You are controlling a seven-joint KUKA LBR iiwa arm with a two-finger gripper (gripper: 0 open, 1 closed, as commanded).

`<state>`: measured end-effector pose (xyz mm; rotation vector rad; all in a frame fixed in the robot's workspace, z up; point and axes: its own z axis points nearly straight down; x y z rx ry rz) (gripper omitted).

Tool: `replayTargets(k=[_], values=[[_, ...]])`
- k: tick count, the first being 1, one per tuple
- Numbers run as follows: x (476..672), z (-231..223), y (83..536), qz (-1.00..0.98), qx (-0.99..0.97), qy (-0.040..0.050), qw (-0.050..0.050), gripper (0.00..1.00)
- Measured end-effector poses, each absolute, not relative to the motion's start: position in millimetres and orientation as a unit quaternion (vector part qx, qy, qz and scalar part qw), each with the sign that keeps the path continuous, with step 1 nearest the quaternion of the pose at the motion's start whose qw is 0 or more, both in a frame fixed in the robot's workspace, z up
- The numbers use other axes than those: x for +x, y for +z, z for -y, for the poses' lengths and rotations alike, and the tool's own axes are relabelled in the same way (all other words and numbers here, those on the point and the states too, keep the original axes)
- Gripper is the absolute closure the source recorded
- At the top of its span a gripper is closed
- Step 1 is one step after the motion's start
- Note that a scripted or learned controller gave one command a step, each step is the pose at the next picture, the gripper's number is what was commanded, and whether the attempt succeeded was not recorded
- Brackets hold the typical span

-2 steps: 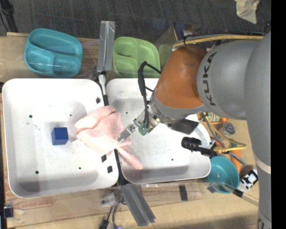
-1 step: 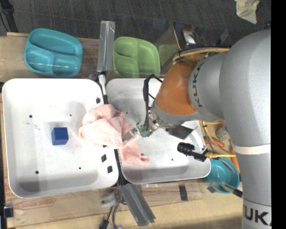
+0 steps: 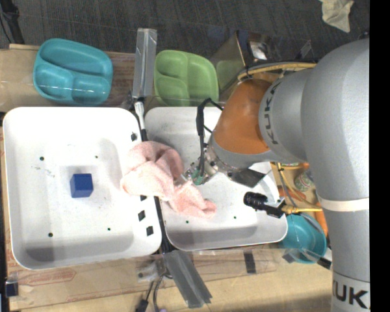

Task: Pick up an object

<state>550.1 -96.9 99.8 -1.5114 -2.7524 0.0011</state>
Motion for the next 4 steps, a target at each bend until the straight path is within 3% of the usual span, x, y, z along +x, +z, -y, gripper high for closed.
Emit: replayTargets(k=[1,2,3,4], values=[[608.2,30,192,0.84,-0.543,0.0004,0.0,1.0],[631.3,74,233,0.881,-0.473,0.0003,0.0,1.0],[657.2,83,216,0.834,-0.552,0.0008,0.0,1.0],[658.1,80,225,0.837,-0.548,0.0018,0.0,1.0]])
